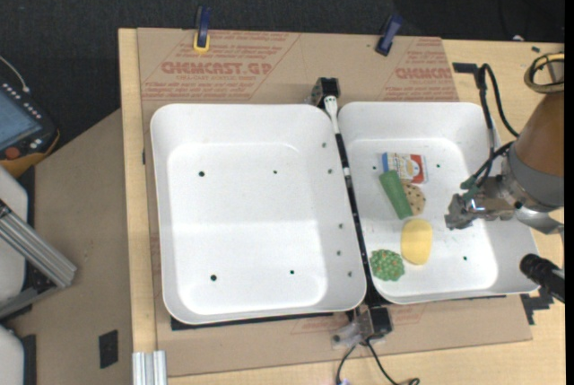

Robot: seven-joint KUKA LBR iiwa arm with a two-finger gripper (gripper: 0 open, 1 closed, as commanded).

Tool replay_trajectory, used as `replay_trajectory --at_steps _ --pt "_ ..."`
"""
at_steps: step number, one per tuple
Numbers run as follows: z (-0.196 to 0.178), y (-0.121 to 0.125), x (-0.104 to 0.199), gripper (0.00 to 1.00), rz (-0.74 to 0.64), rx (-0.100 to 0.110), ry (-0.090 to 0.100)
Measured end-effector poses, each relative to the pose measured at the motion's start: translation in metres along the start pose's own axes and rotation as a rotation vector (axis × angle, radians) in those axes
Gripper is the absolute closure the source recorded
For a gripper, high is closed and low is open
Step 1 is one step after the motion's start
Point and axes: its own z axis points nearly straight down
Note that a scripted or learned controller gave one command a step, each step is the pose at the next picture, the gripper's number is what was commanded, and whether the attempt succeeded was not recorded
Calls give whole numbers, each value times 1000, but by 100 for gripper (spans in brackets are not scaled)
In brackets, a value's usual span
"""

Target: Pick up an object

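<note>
We see a yellow lump (pixel 416 242) lying just left of and a little below the claw (pixel 457 215), in the right bin (pixel 466 271). Further left of the claw sit a green stick (pixel 395 195), a spotted cookie (pixel 414 195) and a small carton (pixel 402 164); a green ball (pixel 387 264) lies down-left. We cannot tell how wide the claw stands, and nothing shows in its grasp. The left bin (pixel 251 213) lies well beyond.
</note>
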Motion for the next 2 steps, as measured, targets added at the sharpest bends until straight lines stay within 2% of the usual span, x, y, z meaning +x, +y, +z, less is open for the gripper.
replay_trajectory --at_steps 1,2 --pt "44 -3 -76 100 4 -2 -2" --pt "2 92 -20 100 -13 -17 -2"
